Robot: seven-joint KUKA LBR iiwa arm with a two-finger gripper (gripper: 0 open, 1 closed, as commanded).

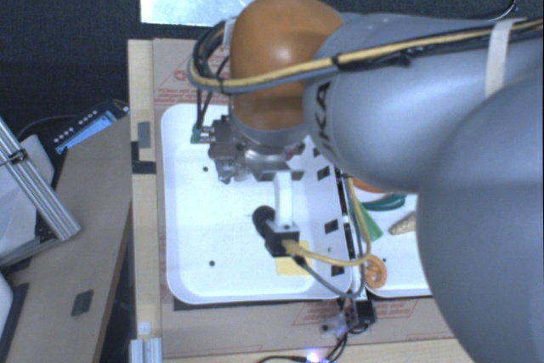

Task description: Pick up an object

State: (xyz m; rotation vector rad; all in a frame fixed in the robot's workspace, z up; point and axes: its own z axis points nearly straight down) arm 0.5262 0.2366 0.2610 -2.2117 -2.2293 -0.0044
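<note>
Risk check: gripper low over the left bin, and I can't see a target under it

Nearest to me is a flat yellow piece (291, 268), on the near side of the gripper (245, 159), close to the front rim of the left bin (183, 183) and partly tucked under robot hardware. It's my best guess for the pick. Also nearer than the gripper but off to the side, in the right bin (408, 292), are an orange ring (375, 272), then a tan piece (403, 224) and a green curl (387, 202), all well apart from the gripper. The gripper itself sits low over white bin floor, and the wrist hides it, so I can't tell how open it is or whether it has anything. My worry is that it closes on nothing, since the floor around it looks bare. The yellow piece also lies flat, so it'd probably slip or just get shoved.
</note>
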